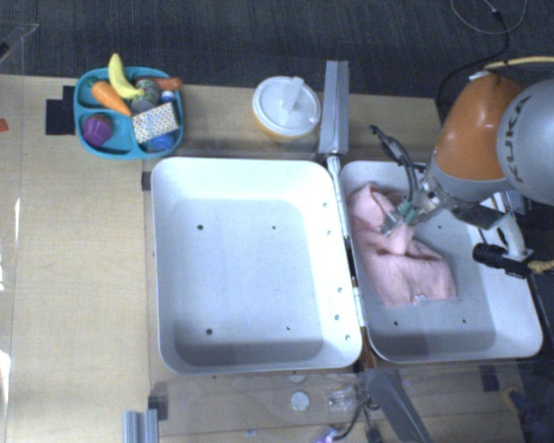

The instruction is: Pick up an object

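The pink cloth (399, 257) lies crumpled in the right bin (508, 335). The hand (402, 218) sits on the cloth's upper part, fingers narrow, pinching a fold; the cloth stretches below it.

pink cloth (402, 261) (crumpled), lying in right bin (499, 335)

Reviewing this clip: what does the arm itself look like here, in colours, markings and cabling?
The arm is grey with a bulbous orange band above the wrist and dark KUKA lettering on the grey shell. A thin dark cable loops near the wrist. The gripper is small, dark metal with greenish parts.
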Controlling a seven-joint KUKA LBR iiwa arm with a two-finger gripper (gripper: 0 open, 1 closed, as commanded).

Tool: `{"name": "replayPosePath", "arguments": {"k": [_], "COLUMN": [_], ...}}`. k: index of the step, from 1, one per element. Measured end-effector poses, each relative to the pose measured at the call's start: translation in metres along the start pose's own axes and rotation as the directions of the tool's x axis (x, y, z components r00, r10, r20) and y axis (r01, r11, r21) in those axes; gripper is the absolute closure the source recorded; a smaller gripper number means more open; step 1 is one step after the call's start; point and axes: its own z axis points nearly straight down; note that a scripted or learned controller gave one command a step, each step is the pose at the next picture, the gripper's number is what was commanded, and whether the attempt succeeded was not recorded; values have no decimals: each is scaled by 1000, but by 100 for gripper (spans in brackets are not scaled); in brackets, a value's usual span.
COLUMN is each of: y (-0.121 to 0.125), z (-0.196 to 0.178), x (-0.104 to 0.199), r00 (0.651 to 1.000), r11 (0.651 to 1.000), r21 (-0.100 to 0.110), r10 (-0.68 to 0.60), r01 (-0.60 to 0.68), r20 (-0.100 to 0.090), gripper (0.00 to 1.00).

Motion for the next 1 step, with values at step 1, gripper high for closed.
{"name": "replayPosePath", "arguments": {"k": [1], "y": [76], "z": [-104], "x": [16], "r00": [999], "r11": [999], "r21": [7], "r10": [-36], "r01": [37], "r20": [-5], "gripper": [100]}}
